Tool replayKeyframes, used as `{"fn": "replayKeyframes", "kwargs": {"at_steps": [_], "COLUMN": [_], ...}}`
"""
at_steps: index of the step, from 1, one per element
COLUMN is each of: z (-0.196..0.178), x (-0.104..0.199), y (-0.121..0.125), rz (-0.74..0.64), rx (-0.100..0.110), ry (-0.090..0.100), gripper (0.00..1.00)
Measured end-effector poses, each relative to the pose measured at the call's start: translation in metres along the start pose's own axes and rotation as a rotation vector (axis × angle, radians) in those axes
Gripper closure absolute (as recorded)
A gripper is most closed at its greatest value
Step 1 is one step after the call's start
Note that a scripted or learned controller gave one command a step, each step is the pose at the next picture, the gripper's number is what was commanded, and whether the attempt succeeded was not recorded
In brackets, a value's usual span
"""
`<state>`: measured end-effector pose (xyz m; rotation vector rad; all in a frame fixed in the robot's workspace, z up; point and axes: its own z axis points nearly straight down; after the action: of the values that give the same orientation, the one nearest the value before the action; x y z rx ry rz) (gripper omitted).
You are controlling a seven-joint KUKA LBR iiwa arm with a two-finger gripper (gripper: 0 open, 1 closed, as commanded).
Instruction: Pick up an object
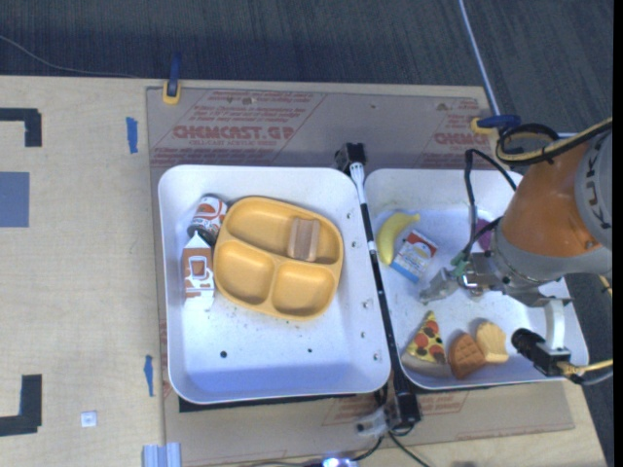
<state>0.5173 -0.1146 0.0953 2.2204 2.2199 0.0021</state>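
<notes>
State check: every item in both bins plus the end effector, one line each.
yellow divided plate: upright in left bin, brown block in its top right compartment
can: on its side, beside plate
orange carton: lying flat, left of plate
banana: lying in right bin
small carton: tilted beside banana
pizza slice: flat
bread pieces: flat
end effector: low over right bin, holding nothing visible

Across the pale bench [78, 280], a brown board [321, 115] with red print, clamped [173, 84] at its far left corner. Near the board's left edge, two strips of blue tape [131, 134]. Along the bench's left edge, black marks [24, 127] and a grey-blue square [12, 199]. On the board, two white bins side by side. In the left bin [282, 382], a yellow tray [277, 290] holding a brown block [303, 238] in its far right compartment; just beside the tray's left edge, a can [205, 217] and a carton [197, 270].
</notes>
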Motion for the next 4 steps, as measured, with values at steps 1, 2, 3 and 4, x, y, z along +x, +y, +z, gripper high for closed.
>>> {"fn": "replayKeyframes", "kwargs": {"at_steps": [1, 2, 3, 4], "z": [0.005, -0.006, -0.090, -0.090], "x": [0.019, 0.015, 0.148, 0.085], "y": [-0.032, -0.031, -0.037, -0.037], "rz": [0.001, 0.005, -0.003, 0.000], "rx": [-0.020, -0.028, 0.001, 0.002], "ry": [-0.008, -0.017, 0.002, 0.000], "gripper": [0.00, 1.00, 1.00, 1.00]}}
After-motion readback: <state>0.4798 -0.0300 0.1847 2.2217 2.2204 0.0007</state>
